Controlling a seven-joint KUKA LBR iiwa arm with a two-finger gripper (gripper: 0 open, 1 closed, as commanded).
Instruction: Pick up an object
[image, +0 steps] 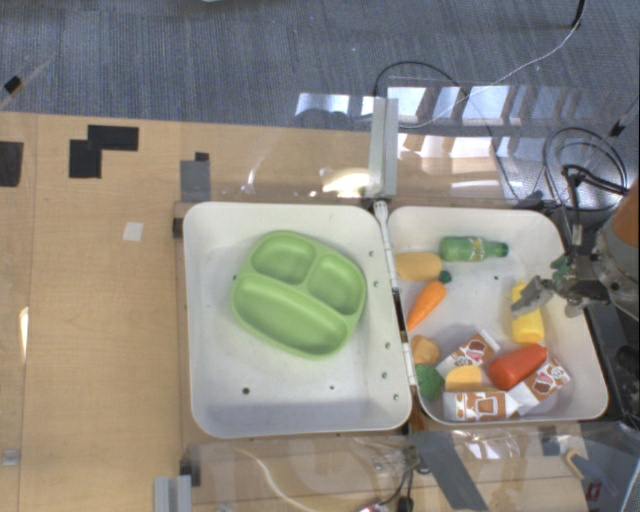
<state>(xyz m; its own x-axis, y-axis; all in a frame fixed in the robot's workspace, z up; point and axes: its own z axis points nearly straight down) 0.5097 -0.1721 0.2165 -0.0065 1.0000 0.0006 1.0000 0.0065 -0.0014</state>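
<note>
1. Pincer (553, 292): positioned over the right bin (590, 400), near its right wall; jaws spread, nothing between them.
2. Nearest candidate: yellow toy (527, 322), just below-left of the pincer.
3. Status: no object lifted; descent, closure and lift remain.

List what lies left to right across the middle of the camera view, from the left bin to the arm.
Left bin → green plate → right bin → carrot → yellow block → end effector.
</note>
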